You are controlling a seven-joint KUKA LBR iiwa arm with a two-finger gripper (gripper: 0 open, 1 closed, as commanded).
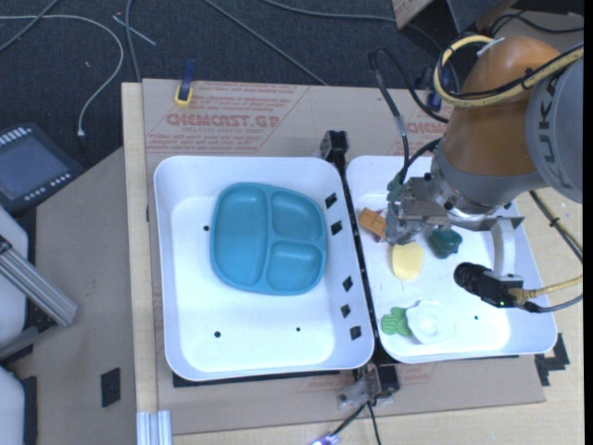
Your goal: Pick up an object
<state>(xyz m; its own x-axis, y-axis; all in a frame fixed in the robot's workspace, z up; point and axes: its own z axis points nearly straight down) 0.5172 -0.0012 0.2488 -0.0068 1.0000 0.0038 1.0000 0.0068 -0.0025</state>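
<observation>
End effector (404, 233) poised low over right bin (528, 336), yellow object (407, 261) directly beneath; grip state cannot be told.

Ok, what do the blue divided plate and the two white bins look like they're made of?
The blue divided plate looks like molded plastic with a matte finish: uniform teal color, soft rounded ridges between its three compartments, no sharp glare. The left bin and the right bin look like thin formed plastic, smooth and slightly glossy, with rounded corners and rolled rims. Plastic is only a guess from the look.

Slanted overhead view of both bins (176, 248)
</observation>
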